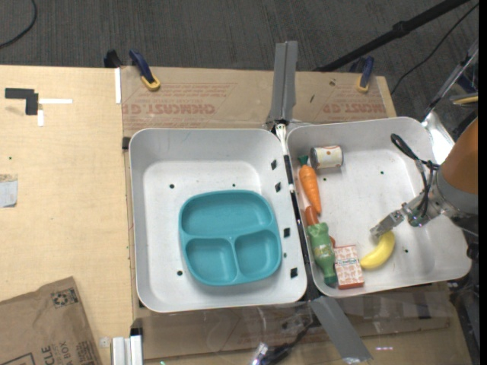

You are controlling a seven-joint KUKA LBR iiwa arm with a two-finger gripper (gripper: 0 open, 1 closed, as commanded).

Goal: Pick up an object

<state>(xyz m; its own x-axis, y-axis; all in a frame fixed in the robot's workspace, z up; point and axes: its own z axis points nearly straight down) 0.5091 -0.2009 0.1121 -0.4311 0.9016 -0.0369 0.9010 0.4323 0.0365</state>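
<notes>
Reaching in from the right, the grey arm with its orange band [463, 166] carries the two-finger gripper [386, 226] low over the right-hand shallow white plastic bin [365, 139]. Its fingers appear to point down and to the left, the nearer tip close to the upper end of a curved yellow banana [380, 251]; nothing lies between the fingers, but whether they are spread or closed cannot be told at this size.

The banana rests on the bin floor near the front wall, with a small red-and-white carton [348, 266] just beside its lower end. Along the bin's left wall lie, from back to front, a short cylindrical can with a pale label [326, 156], an orange carrot [308, 188] and a green bottle-shaped toy [323, 251], packed against the wall and one another. The banana lies apart from that row, which probably makes it the easiest of these objects to approach. The slanted approach likely suits its position near the bin's front wall.

The left-hand white bin [152, 204] holds a teal three-compartment plastic plate [230, 236], well apart from the gripper.
</notes>
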